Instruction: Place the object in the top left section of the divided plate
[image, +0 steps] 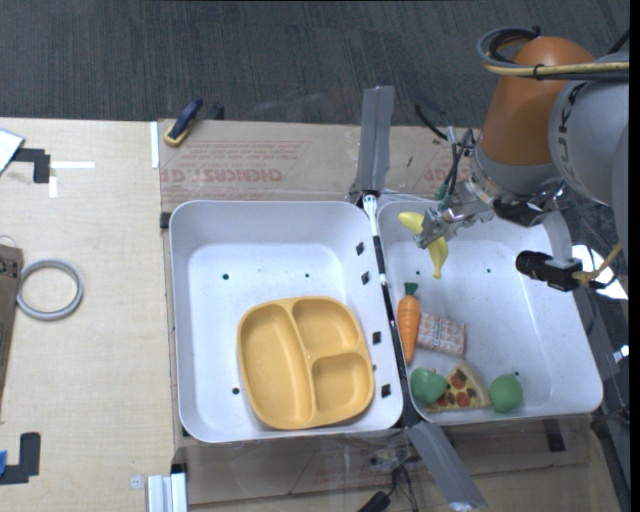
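A yellow divided plate (305, 360) lies in the left bin (200, 300), with one long section on its left and two smaller ones on its right. All its sections are bare. A yellow banana (437, 258) is at the back of the right bin (545, 330). My gripper (436, 232) is over the banana's middle, its fingers closed around it, and the banana's ends stick out to the left and below. The grey arm with its orange band comes down from the upper right.
In the right bin, nearer the front, lie a carrot (408, 322), a pink wafer (441, 333), a pizza slice (460, 388) and two green pieces (506, 392). A tape roll (45, 289) sits on the bench at far left. A divider wall (375, 270) separates the bins.
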